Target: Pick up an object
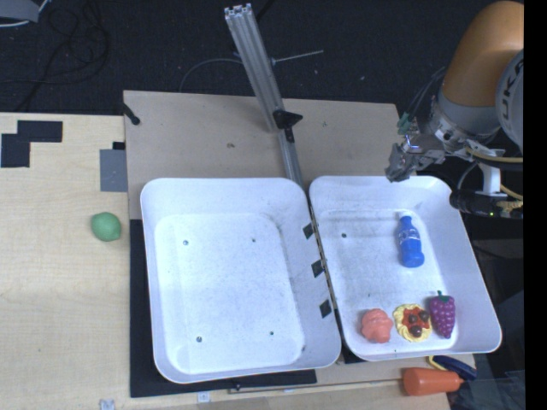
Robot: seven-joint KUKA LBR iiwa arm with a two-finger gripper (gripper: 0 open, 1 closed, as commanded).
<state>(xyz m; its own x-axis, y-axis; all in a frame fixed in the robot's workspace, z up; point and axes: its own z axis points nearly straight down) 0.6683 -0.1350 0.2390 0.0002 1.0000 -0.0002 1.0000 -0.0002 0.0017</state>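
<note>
Blue toy bottle (410,241) lies in the right bin (367,196), nearer its far rim than the pink toy (374,325), pizza toy (414,321) and grapes (442,313) clustered at the near edge. Above that far rim hangs the gripper (398,172), its grip state impossible to tell. A straight descent would likely hit the rim, missing the bottle.

Hand (400,171) fingers too small and dark to tell apart.

Robotics lab: KUKA arm (487,67), white bins (171,203).

The gripper (400,171) hangs over the right bin's (367,196) far rim, near the blue bottle (410,242)
</note>
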